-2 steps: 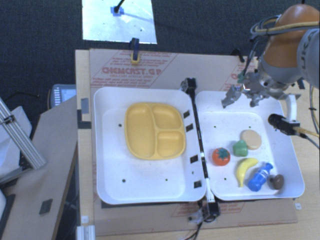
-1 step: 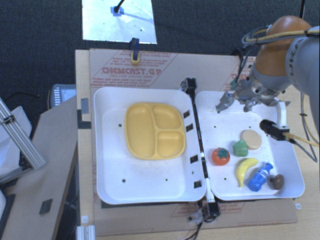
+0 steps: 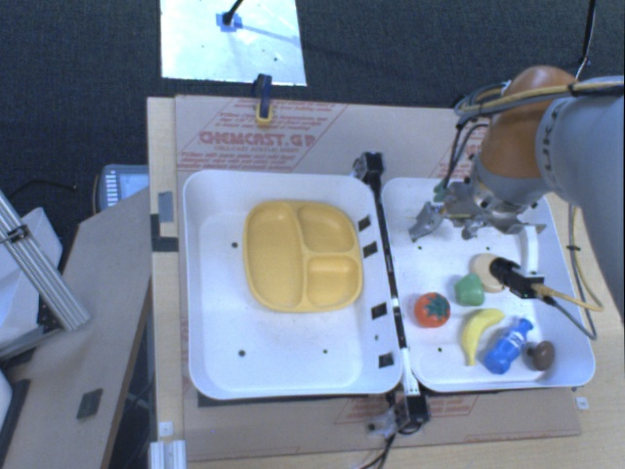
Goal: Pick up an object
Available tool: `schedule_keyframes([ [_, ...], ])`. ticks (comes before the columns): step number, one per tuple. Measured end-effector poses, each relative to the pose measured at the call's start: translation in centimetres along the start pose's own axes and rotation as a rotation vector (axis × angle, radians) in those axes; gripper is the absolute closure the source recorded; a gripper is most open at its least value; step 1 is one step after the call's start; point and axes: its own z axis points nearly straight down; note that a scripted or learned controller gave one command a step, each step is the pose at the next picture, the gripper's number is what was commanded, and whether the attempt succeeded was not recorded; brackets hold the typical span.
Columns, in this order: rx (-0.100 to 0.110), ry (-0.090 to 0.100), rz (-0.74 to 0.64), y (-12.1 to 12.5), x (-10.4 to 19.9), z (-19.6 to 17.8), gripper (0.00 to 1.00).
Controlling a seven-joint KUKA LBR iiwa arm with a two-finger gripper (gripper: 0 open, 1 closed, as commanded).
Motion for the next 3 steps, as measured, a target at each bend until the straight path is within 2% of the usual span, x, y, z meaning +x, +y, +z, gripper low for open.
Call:
schedule_keyframes([
  [1,-0.005,-0.002,0.001,0.2,-0.1,-1.4,1.0],
  [2,-0.01,-0.002,-0.002,0.4,-0.4,-7.8,1.0],
  [3,-0.011,-0.001,-0.005,0.9,0.6,-13.3,1.0],
])
